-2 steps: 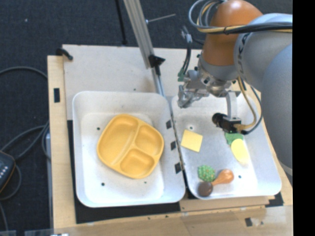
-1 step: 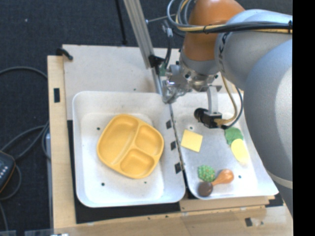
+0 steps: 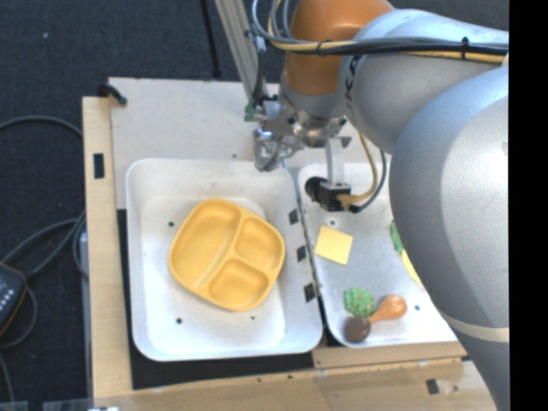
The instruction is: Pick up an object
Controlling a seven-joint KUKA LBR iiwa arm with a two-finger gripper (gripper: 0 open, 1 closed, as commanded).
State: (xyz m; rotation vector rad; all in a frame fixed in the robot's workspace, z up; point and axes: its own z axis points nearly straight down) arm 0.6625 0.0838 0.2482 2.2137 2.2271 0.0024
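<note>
My gripper (image 3: 271, 154) hangs over the far right corner of the left bin (image 3: 145, 229), near the divide between the two bins. A yellow three-compartment plate (image 3: 226, 253) lies in the middle of the left bin, below and left of the gripper. In the right bin (image 3: 377, 229) lie a yellow square block (image 3: 334, 246), a green broccoli-like piece (image 3: 359, 300), an orange carrot-like piece (image 3: 390, 307) and a brown round piece (image 3: 356, 329). Nothing shows between the fingers.
The grey arm covers the right bin's right side and far end. A green and yellow item (image 3: 400, 242) peeks out from under the arm. A metal post (image 3: 235, 32) rises behind the bins. Cables lie on the dark floor at left.
</note>
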